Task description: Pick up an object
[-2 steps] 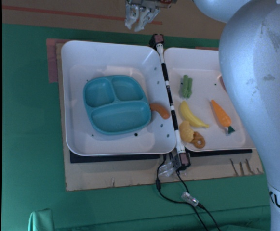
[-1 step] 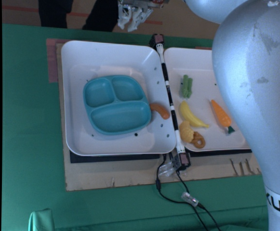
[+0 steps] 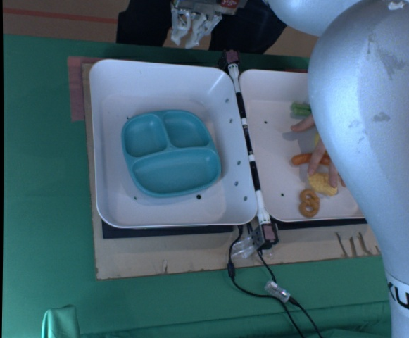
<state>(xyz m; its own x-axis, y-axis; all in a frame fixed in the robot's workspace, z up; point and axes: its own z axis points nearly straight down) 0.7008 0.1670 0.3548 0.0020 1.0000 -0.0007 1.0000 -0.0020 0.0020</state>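
Observation:
My gripper (image 3: 193, 30) hangs high above the far edge of the left bin (image 3: 112, 83), open, with nothing between its fingers. In the right bin (image 3: 274, 90) lie small toy foods: a green piece (image 3: 300, 108), a tan piece (image 3: 303, 124), an orange sausage-like piece (image 3: 302, 159), a yellow piece (image 3: 322, 183) and a brown pretzel (image 3: 308, 203). The gripper is far from all of them, up and to their left. My grey arm (image 3: 373, 118) hides the right part of that bin.
A teal divided plate (image 3: 170, 153) lies in the middle of the left bin. A black-and-white divider bar (image 3: 246, 139) runs between the bins. Cables and a small connector (image 3: 274, 289) lie on the green cloth in front.

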